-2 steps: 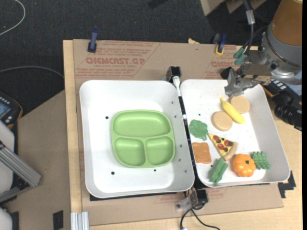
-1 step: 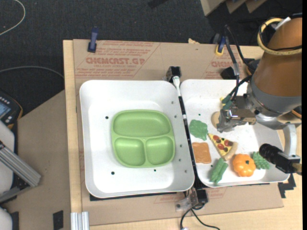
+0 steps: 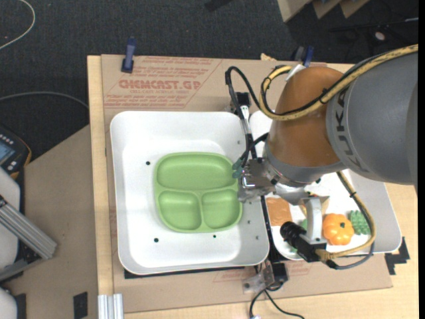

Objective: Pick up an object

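I hung low over the seam between the two white bins, my gripper (image 3: pixel 244 175) right at the near-right edge of the green divided plate (image 3: pixel 198 191) that lay flat in the left bin (image 3: pixel 133 178). The plate sat toward the middle of that bin, its one wide compartment on the far side and two smaller ones on the near side, and almost all of it stretched away to the left of my wrist; only its right rim reached me. That rim was the relation that mattered: it ran roughly front to back, so I judged a pinch would have to straddle the edge, one finger inside the lip and one outside. Whether I was spread or clamped I could not tell, since my own bulk and cabling hid the tips. In the right bin (image 3: pixel 388 228), under and behind my arm, lay an orange pumpkin toy (image 3: pixel 337 229), something green (image 3: pixel 359 222) and an orange-brown piece (image 3: pixel 279 211), all nearer to my elbow than to my fingertips.
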`<state>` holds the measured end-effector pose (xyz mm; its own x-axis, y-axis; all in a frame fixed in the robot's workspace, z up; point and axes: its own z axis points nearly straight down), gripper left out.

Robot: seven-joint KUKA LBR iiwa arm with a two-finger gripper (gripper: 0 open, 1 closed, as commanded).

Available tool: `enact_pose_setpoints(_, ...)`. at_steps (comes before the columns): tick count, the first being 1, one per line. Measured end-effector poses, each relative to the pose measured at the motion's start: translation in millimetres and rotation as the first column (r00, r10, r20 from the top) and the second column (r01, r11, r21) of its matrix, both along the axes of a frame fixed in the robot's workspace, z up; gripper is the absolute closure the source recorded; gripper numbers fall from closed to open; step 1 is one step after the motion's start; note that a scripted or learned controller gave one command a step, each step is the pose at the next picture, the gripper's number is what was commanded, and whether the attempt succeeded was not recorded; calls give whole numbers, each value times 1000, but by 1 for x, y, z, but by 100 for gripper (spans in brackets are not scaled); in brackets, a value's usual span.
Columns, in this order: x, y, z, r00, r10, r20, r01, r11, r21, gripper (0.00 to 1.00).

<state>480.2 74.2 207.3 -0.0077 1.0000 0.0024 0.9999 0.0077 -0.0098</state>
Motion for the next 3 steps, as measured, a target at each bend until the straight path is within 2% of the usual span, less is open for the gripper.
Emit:
enact_pose_setpoints(1, 1, 1, 131, 1000, -5, 25, 5, 1000, 1, 100)
enact_pose_setpoints(2, 0, 1, 134, 1000, -6, 13, 6, 1000, -3, 100)
enact_pose_setpoints(3, 0, 18, 195, 1000, -5, 18, 5, 1000, 0, 100)
